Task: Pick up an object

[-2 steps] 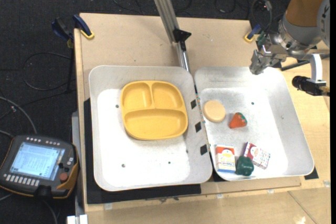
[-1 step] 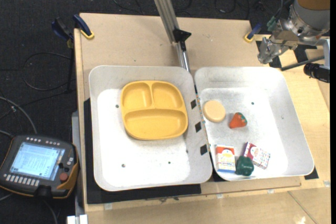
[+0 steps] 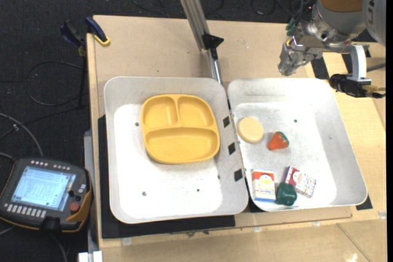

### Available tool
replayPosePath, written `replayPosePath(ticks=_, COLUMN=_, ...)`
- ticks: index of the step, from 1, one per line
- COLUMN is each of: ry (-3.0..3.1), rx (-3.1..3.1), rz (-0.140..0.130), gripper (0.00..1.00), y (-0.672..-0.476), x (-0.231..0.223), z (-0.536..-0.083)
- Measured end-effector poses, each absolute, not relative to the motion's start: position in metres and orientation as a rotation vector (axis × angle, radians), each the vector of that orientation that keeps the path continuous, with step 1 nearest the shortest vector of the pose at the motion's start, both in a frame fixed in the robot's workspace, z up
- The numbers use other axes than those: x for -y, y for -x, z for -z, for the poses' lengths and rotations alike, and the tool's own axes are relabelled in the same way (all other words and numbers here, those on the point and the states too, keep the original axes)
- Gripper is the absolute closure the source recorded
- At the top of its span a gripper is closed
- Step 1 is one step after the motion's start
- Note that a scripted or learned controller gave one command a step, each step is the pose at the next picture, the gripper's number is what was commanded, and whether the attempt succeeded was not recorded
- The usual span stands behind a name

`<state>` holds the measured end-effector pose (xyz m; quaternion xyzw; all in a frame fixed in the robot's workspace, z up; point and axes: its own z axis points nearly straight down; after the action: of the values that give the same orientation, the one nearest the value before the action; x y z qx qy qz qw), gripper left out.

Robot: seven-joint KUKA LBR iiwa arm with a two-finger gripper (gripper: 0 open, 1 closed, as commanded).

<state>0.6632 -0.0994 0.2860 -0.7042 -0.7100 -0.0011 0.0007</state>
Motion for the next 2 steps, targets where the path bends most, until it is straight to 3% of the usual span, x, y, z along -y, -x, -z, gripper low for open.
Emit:
replayPosePath(ticks=1, ry=2.212, rx=2.229, rz=0.001, gripper=1.0, y=-0.673, x=0.049, z=-0.276)
replayPosePath(ticks=2, ry=2.211, rx=2.228, rz=-0.001, gripper=1.0, y=-0.662, x=0.0, z=-0.27)
